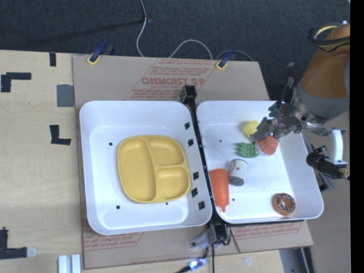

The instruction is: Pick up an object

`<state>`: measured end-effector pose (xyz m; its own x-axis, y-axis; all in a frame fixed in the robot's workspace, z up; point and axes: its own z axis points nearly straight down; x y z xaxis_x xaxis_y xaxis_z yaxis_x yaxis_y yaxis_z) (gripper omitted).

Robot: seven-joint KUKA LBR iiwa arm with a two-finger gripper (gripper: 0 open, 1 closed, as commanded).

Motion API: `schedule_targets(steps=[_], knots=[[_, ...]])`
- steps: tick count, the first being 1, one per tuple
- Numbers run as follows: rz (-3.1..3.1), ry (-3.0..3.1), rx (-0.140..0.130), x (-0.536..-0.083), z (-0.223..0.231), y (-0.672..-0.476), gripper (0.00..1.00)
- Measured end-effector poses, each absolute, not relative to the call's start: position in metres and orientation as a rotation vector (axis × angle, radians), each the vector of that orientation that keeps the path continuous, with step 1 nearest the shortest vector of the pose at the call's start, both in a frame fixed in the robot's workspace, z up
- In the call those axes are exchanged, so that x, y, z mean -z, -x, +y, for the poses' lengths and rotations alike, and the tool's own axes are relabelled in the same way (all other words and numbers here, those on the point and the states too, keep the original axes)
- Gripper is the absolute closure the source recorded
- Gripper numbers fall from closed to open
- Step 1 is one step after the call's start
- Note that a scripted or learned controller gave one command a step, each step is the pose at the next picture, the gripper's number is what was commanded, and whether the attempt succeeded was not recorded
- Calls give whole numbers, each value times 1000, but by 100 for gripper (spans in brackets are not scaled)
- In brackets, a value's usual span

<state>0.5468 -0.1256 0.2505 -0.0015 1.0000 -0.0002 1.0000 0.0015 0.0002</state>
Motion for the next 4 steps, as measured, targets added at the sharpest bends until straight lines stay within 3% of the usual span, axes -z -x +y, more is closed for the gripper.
schedule_targets(steps=[1, 4], knots=[[2229, -2217, 2, -241, -73, -546, 100], [2227, -2218, 3, -208, 74, -573, 100]])
